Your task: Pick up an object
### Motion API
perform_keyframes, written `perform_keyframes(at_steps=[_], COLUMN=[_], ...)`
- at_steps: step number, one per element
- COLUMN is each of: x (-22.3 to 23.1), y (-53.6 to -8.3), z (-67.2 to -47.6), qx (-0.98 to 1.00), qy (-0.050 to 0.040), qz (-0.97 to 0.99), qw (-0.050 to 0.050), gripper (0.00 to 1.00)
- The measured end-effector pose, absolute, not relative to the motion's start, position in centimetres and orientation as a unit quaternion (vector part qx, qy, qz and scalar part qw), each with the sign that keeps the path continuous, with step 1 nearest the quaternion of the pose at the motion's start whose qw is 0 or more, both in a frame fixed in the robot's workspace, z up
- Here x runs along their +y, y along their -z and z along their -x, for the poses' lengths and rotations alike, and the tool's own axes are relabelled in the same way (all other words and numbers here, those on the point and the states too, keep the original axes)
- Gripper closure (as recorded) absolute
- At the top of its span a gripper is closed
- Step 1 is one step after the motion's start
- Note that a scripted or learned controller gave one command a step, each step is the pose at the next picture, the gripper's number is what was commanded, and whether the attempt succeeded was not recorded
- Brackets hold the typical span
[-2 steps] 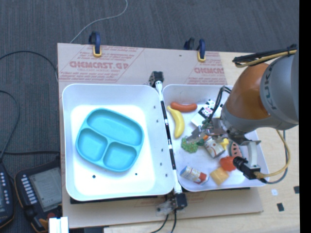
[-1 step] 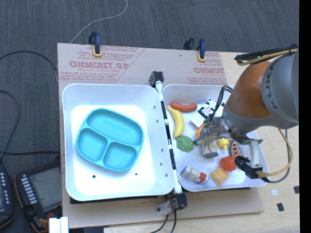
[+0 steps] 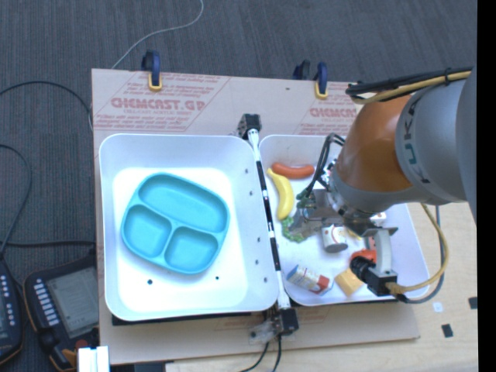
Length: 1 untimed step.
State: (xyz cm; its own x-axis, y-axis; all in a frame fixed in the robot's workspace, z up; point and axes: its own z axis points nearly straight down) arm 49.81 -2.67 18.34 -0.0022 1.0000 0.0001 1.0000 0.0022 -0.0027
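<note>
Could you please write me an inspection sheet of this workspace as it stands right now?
Surface: board carrying left bin and right bin, side by side.
Job's things: banana, sausage, small carton, yellow block, green item, all in the right bin.
Clutter: blue divided plate in the left bin.
Grippers: tool low over the right bin; finger state unclear.
Cables: white cord on the floor; yellow cable by the arm.
Surroundings: dark carpet, handheld pendant lower left.

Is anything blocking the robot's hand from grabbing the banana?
Nothing visible lies across the banana. It sits in the open in the right bin, with a hot dog just above it and a green item below. The gripper hangs just right of it.
</note>
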Motion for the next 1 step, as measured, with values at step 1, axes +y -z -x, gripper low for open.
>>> perform_keyframes(at_steps=[1], x=[-2.68], y=[-19.21], z=[-49.88], qx=[-0.708], qy=[-0.0014], qz=[0.706], qw=[0.001], gripper=[1.0])
